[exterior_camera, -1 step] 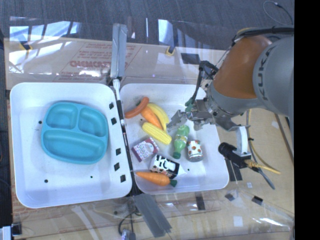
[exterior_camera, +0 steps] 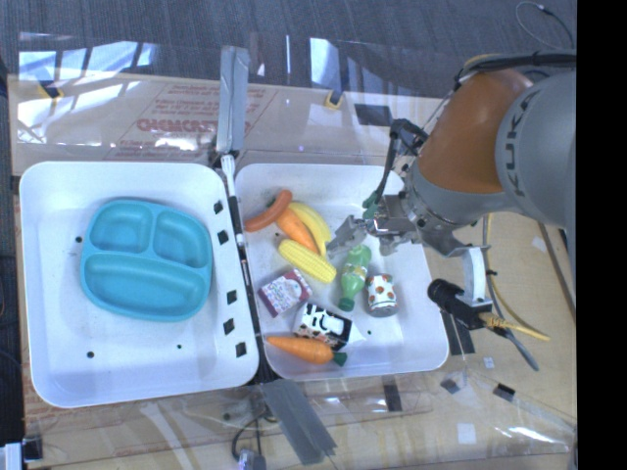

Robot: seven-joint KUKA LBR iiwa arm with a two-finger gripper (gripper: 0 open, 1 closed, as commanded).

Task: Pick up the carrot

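The end effector (exterior_camera: 355,231) is hanging open w/ nothing in it over the right bin (exterior_camera: 416,346), near the green bottle (exterior_camera: 353,274); the carrot (exterior_camera: 304,349) is lying at the front wall, so it's needing to come down straddling it crosswise.

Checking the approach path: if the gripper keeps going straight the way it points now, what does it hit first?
Probably the corn cob: the gripper points left and down toward it, the banana just above. Depth is unclear. The carrot lies off that line.
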